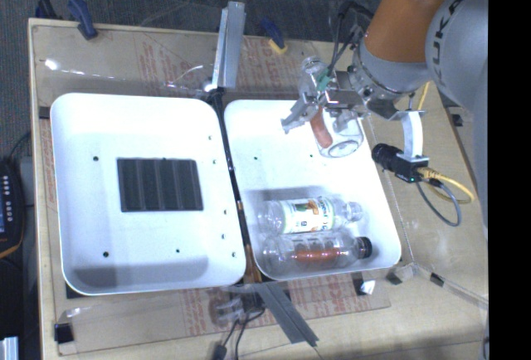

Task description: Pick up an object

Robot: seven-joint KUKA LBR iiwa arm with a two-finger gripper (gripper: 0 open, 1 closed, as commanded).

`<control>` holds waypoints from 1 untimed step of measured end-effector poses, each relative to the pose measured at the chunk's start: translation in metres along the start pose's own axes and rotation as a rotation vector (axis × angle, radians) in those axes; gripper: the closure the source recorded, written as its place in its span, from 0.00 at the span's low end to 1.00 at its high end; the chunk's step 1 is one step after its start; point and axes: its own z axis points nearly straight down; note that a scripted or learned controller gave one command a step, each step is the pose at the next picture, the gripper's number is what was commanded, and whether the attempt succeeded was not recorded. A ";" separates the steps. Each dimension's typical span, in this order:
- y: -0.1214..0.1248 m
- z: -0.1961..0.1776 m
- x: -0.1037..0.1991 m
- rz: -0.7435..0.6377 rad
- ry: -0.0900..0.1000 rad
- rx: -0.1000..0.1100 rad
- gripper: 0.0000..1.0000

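My gripper hangs over the back part of the right bin. Between its fingers sits a clear plastic bottle with a reddish label; its round end points toward the bin's right wall. One grey finger sticks out to the left of it. Two more clear bottles lie on their sides at the front of the right bin. One has a white and green label. The other has a red-brown label and a dark cap.
The left bin bears a dark ribbed rectangle on its floor. A grey upright post stands behind the seam between the bins. A black and yellow cable hangs off the arm by the right bin's right edge.
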 end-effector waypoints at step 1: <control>-0.028 0.066 -0.060 -0.129 0.000 -0.001 0.00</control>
